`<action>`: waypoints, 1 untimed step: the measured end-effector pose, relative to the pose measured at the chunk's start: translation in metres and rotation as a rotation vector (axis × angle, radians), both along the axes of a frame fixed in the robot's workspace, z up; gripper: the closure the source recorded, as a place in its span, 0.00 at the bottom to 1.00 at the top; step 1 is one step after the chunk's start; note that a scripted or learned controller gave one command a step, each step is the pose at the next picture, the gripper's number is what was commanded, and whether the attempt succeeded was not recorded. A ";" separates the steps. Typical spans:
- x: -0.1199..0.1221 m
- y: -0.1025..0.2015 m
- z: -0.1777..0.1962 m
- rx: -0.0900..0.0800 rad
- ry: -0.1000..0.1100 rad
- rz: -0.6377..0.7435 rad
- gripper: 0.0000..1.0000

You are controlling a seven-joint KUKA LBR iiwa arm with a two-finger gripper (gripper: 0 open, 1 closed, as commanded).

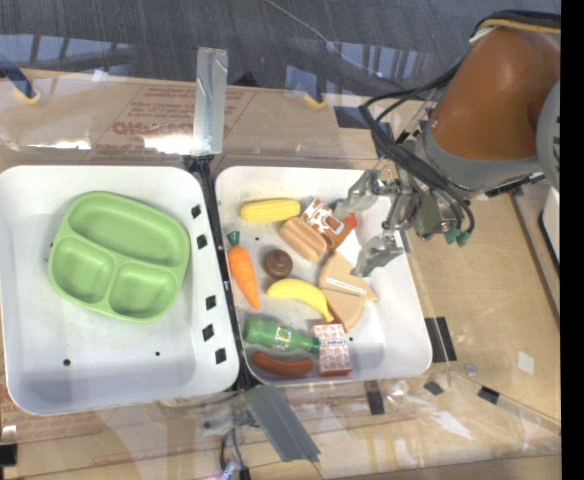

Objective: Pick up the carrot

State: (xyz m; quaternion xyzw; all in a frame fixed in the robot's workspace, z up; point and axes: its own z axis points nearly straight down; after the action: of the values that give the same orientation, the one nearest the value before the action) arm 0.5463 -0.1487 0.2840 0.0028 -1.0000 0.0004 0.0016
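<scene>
— What do we see from the camera above the table [492,348]?

— We see two white bins side by side. The left bin [32,358] holds a green divided plate [120,256]. The right bin [404,318] is crowded with toy food.

— And the carrot?

— We find the carrot [243,276] lying at the left side of the right bin, close to the wall shared with the other bin, its green top pointing away from us. A corn cob [270,210] lies beyond it, a brown round piece [277,262] just to its right, a banana [299,295] near its tip, and a green bottle [279,337] and a sausage [282,365] nearer to us.

— Where is the gripper?

— We see the gripper [367,230] over the right part of that bin, well apart from the carrot, its two fingers spread and nothing between them. One finger sits near a hot dog [304,238], the other above a wedge of bread [347,286].
</scene>
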 end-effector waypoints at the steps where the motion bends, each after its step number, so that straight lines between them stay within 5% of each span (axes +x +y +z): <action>1: -0.005 0.046 -0.129 0.003 0.010 -0.120 0.00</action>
State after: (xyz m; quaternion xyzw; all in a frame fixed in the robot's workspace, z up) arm 0.5409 -0.1024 0.1550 -0.0573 -0.9983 -0.0014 0.0066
